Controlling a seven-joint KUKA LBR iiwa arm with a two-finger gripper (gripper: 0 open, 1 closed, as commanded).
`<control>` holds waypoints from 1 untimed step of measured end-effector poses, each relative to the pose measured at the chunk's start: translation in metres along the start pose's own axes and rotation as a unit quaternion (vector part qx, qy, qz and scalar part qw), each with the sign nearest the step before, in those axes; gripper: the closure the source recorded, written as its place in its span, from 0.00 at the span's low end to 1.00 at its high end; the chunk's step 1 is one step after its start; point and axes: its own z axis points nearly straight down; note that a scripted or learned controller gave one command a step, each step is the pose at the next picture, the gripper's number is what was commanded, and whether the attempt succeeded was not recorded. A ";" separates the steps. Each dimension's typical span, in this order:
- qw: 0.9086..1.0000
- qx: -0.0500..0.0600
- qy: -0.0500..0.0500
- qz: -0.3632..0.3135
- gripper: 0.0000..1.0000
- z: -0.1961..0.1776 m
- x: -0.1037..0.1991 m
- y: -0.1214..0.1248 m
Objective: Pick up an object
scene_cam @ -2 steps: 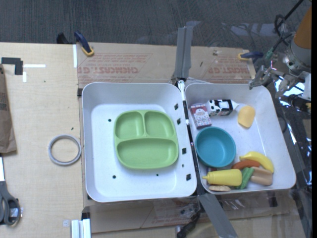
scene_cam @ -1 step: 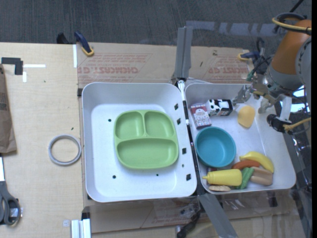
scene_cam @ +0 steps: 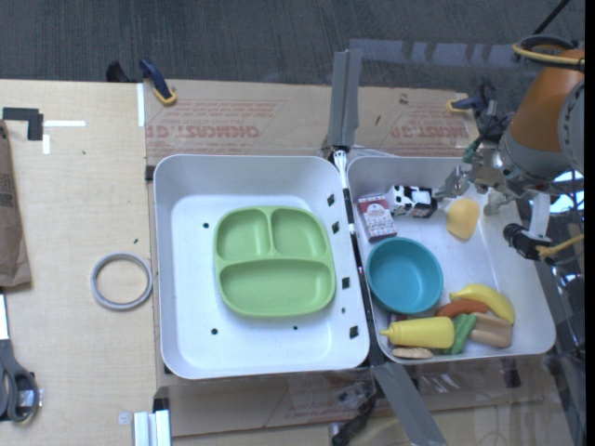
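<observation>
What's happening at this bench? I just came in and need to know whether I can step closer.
A grey robot arm reaches in from the right over the right bin, its gripper low near the back wall, right by a pale yellow block. Nothing visibly sits between its fingers. That bin also holds a blue bowl, a small red box, a black-and-white toy and toy food at the front. The left bin holds a green divided plate.

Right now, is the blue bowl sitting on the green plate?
No, the blue bowl sits in the right bin, while the green plate lies alone in the left bin.
</observation>
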 end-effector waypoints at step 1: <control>0.997 0.008 0.000 -0.080 0.00 0.004 -0.001 0.030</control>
